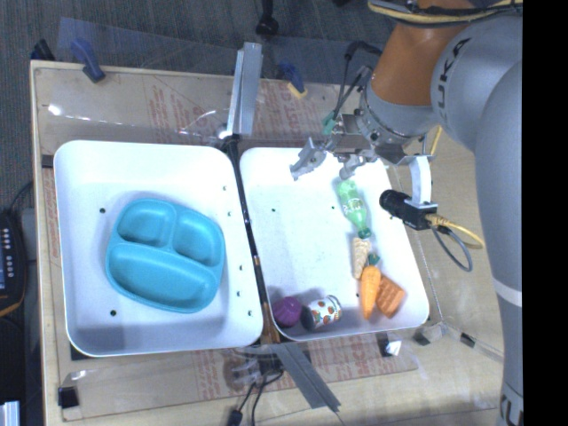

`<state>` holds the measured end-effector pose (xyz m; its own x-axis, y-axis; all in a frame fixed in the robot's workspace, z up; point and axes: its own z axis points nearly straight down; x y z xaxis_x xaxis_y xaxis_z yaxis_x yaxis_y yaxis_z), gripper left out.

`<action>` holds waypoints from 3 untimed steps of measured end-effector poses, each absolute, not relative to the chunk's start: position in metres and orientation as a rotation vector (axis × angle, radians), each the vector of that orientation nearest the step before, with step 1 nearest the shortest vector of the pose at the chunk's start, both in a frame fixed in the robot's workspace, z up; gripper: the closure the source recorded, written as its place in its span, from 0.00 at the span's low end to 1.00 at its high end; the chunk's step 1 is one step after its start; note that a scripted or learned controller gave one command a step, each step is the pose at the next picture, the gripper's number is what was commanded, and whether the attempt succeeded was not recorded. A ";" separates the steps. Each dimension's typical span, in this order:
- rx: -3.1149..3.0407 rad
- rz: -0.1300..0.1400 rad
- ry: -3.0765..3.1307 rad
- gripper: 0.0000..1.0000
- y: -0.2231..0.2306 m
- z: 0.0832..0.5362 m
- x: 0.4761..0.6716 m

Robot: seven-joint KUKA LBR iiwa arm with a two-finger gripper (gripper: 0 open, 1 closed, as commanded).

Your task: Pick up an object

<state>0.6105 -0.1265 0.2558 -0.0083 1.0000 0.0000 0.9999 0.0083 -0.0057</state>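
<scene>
2 white bins are seen side by side on the desk (133, 105). In the left bin (80, 167) a blue tray (166, 254) with 3 compartments is laid flat. The right bin (284, 229) holds several small things along its right and near sides: a green bottle (352, 203) is lying near the upper right, a pale corn cob (359, 255) is placed just below it, and an orange carrot (369, 291) is found touching an orange block (390, 297) at the right wall. At the near wall a purple ball (287, 310) is set just beside a small can (324, 312) lying on its side. The arm (461, 69) is reached in from the right, with its orange band (410, 56) above the wrist. The pincer (330, 161) is held over the upper part of the right bin, just above the green bottle; its fingers (306, 163) are spread apart, and nothing is seen between them. Whether the bottle is touched by the pincer cannot be told.
</scene>
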 end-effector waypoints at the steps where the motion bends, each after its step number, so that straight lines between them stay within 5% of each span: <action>1: -2.210 0.007 -2.225 0.00 -0.165 0.125 0.567; 2: -2.210 0.004 -2.226 0.00 -0.155 0.091 0.489; 3: -2.208 0.003 -2.230 0.00 -0.127 0.091 0.529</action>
